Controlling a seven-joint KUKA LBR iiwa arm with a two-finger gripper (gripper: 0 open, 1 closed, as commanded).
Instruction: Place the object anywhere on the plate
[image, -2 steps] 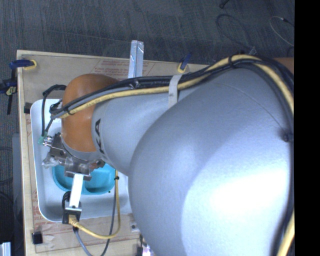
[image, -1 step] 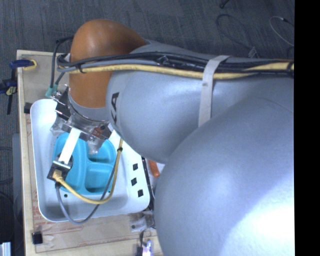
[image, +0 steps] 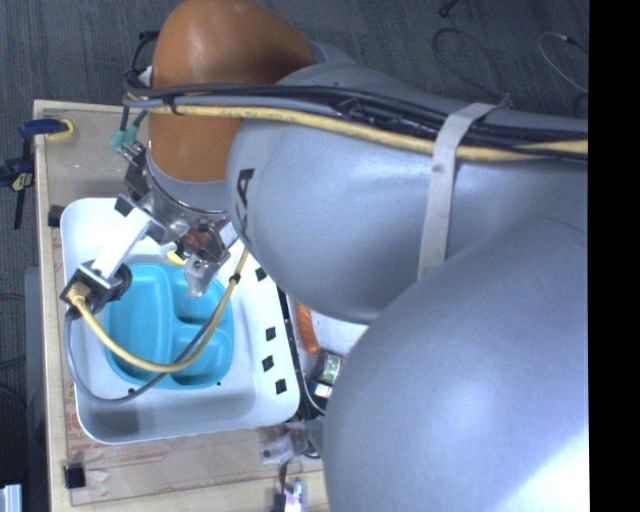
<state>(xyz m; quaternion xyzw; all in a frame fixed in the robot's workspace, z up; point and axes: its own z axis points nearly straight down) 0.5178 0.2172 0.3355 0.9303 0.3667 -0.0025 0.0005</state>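
A blue plate (image: 150, 320) with divided sections lies in the left white bin (image: 90, 225). My gripper (image: 198, 272) hangs over the plate's upper right part, low and close to its surface. The tip is small and partly lost against the wrist hardware, and I see no object clearly in it. The orange band (image: 215, 70) and the grey arm (image: 420, 260) cover most of the right bin. An orange object (image: 306, 332) and a small green and yellow item (image: 328, 368) peek out from under the arm in the right bin.
A yellow cable (image: 150, 360) loops from the wrist across the plate, ending at a black connector (image: 95, 285) by the plate's left rim. The divider between the bins (image: 270, 350) runs just right of the plate. The wooden bench edge (image: 55, 140) frames the left side.
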